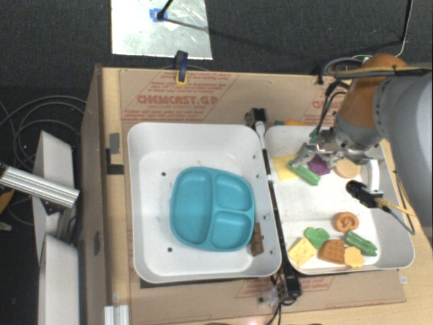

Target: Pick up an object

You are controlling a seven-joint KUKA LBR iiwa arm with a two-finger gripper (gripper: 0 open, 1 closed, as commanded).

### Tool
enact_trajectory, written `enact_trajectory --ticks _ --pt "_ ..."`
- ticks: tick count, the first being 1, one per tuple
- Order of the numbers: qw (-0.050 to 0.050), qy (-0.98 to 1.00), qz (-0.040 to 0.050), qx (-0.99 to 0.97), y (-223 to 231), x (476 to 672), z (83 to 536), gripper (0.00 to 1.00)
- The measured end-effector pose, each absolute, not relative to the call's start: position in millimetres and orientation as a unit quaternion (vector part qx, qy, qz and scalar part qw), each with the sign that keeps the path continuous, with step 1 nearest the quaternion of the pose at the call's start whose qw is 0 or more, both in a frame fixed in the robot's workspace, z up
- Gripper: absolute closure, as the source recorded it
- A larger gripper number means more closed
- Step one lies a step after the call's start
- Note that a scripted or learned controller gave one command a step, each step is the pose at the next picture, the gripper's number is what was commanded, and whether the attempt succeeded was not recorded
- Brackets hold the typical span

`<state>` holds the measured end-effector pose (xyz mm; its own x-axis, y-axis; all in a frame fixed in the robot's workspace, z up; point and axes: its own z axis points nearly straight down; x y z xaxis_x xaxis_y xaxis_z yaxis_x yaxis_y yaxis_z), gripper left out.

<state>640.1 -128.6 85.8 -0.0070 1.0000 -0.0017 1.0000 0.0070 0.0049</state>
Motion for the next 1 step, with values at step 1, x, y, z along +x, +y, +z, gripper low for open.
enact_trajectory --ticks 1 --pt "0.005 0.71 0.0038 0.704 -129.7 642.0 99.8 1.0"
